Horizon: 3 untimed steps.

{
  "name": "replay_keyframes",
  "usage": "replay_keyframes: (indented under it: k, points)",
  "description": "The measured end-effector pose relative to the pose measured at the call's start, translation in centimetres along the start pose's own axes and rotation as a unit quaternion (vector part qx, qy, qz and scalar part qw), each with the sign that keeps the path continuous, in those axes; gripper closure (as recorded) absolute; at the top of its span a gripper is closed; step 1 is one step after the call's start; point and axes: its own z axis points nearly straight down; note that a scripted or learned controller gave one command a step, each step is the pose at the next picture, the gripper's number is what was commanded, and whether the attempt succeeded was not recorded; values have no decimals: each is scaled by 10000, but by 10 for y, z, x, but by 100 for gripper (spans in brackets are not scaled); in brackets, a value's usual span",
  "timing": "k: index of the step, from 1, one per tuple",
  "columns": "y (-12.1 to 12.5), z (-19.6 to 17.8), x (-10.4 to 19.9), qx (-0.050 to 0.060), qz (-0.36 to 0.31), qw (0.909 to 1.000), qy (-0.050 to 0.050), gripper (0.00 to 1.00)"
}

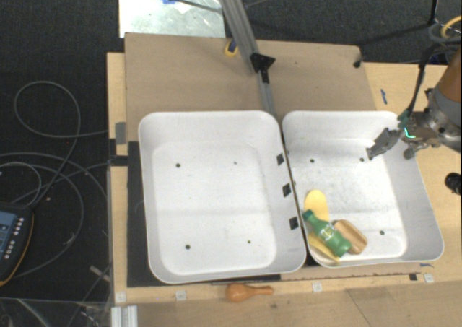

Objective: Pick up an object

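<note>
Camera view shows the green bottle's (326, 233) label too blurred to read; the pincer's (378, 146) spread cannot be told.

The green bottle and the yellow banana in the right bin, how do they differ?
The green bottle is dark green with a pale label band, while the yellow banana is plain pale yellow. The bottle lies slanted toward the bin's near right, and the banana lies closer to the divider and farther up the bin. The bottle partly overlaps the banana's lower end. Both rest in the near left corner of the right bin, well away from the gripper.
</note>
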Motion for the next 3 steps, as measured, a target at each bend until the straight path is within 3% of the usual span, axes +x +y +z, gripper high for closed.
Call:
replay_keyframes:
  k: [1, 3]
  points:
    - [1, -2, 0, -20, -3, 10000, -5, 0]
    - [-6, 103, -19, 6, 24, 10000, -2, 0]
